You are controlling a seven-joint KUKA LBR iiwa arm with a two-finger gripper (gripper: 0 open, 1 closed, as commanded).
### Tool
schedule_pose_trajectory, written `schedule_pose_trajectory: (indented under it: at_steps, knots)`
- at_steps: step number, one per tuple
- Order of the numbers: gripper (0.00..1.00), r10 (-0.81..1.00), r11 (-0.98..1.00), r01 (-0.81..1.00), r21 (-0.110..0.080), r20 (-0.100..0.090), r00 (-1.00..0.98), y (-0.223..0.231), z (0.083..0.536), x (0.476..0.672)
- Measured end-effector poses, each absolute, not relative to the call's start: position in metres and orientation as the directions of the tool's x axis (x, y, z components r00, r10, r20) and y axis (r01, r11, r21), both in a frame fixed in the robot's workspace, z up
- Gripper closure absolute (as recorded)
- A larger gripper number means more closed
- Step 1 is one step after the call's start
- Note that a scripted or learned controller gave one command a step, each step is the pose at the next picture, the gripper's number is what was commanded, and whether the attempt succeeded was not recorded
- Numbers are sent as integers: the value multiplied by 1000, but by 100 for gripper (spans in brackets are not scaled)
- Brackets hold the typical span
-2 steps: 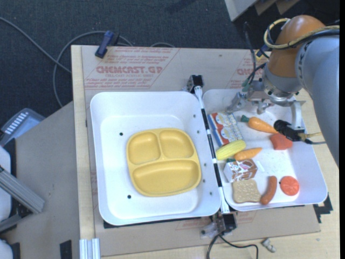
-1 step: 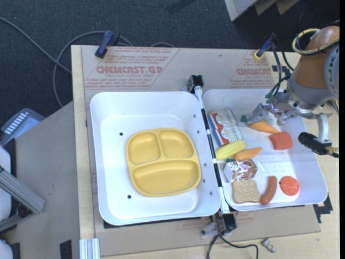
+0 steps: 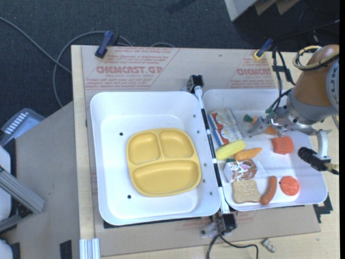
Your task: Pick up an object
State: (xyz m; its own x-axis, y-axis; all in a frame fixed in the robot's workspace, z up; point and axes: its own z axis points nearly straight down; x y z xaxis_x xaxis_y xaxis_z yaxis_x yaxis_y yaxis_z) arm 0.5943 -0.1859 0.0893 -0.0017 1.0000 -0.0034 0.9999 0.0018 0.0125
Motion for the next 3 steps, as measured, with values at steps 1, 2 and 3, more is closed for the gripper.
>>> schedule_pose_trajectory:
  at_steps: [1,2,3]
  knots:
    - [0,1000,1,1000,1,0,-1,-157,85,653]
    - [0,1000,1,1000,4,-1,-1,-223,123,668]
    - [0,1000,0,1000,-1,0,0,-224,127,629]
